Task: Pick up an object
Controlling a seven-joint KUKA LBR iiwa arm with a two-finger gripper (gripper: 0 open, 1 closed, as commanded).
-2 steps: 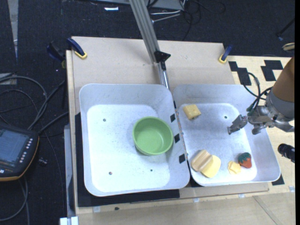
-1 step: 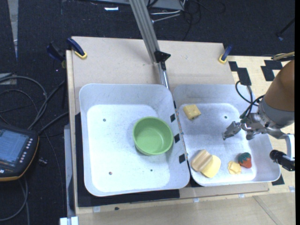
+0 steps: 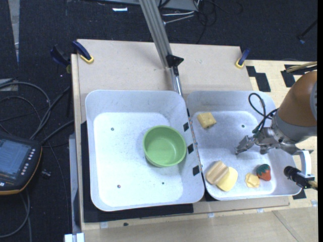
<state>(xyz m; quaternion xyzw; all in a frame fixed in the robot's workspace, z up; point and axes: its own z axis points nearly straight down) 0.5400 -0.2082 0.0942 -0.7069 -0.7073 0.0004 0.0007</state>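
On the counter [image 3: 126, 64] sit two white bins. The left bin [image 3: 108, 180] holds a green bowl [image 3: 164, 145]. In the right bin [image 3: 227, 117], the hand [image 3: 246, 145] hovers; relative to it, a yellow block [image 3: 206, 120] lies up-left, pale yellow pieces [image 3: 222, 175] below-left, and a red-and-green toy [image 3: 263, 172] below-right.

Beige bench board [image 3: 131, 67] at frame centre, bearing two white bins: left bin [image 3: 108, 185], right bin [image 3: 227, 107]. Blue-and-yellow clamps at the board's upper corners, left [image 3: 82, 52] and right [image 3: 243, 58]. Grey metal pole [image 3: 154, 21] slanting down from top centre. Black handheld pendant [image 3: 15, 163] at lower left, on dark floor, beside cables [image 3: 38, 102].
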